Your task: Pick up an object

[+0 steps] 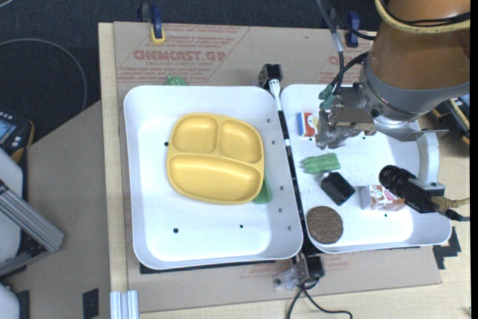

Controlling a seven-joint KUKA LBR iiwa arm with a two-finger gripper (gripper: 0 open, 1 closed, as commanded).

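The grey metal gripper hangs low over the right white bin, just above a flat green piece. I cannot tell how it is set. Nearer lie a small black block, a round brown disc and a little red-and-white packet. A yellow plastic tray with three sections sits in the left white bin.

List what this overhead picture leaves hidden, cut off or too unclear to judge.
- Claw: open or shut unreadable; the arm's bulk shades it.
- Green object in the left bin: mostly hidden under the yellow divided plate.
- Red, white and blue item: partly covered by the claw; print too small.
- Right bin: its far portion is hidden by the arm.
- Small packet: label too small to read.
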